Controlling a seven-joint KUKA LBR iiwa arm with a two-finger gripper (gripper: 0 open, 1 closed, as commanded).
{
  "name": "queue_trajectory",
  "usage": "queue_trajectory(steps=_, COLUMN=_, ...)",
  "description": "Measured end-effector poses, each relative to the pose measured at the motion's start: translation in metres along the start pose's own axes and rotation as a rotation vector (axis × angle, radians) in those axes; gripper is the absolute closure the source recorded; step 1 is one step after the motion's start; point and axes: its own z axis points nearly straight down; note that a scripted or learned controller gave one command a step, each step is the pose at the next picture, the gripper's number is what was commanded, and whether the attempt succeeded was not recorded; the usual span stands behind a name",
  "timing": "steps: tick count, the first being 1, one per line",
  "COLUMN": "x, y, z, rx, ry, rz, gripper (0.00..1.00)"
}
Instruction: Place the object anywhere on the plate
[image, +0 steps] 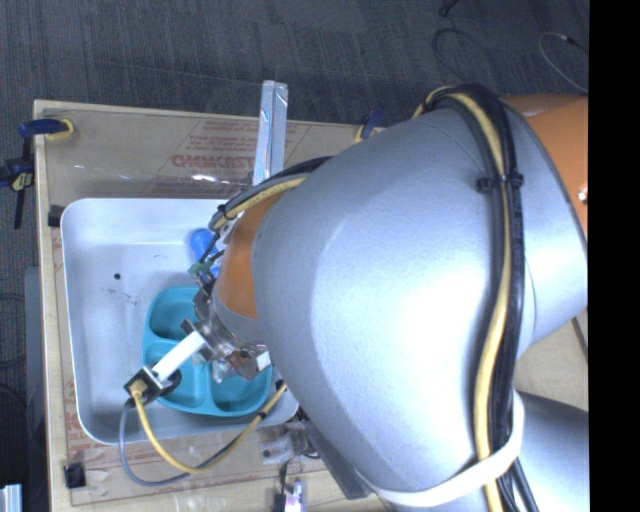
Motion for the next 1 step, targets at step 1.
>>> queue_trajectory(steps=1, x=0.0223, y=-0.0270, z=0.0282, rx=-0.029, ry=0.014, rz=0.217, gripper=1.00)
